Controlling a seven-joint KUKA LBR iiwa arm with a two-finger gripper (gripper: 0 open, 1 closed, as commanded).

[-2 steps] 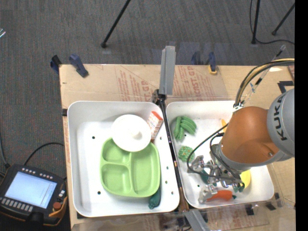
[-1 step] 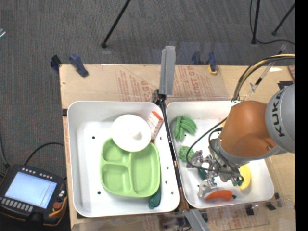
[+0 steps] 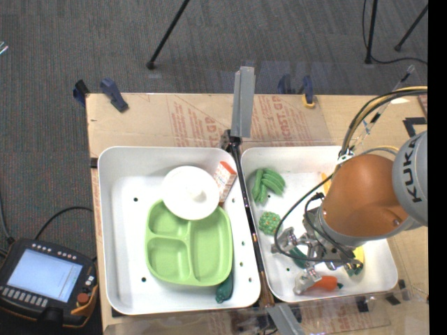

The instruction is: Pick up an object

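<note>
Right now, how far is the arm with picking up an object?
Done: the arm has reached down into the right bin, and the gripper is low near the front.
In hand: nothing visibly between its fingers; the carrot lies just beside it on the bin floor.
Left: grasp and lift. The green beans and the green block also lie untouched.
</note>
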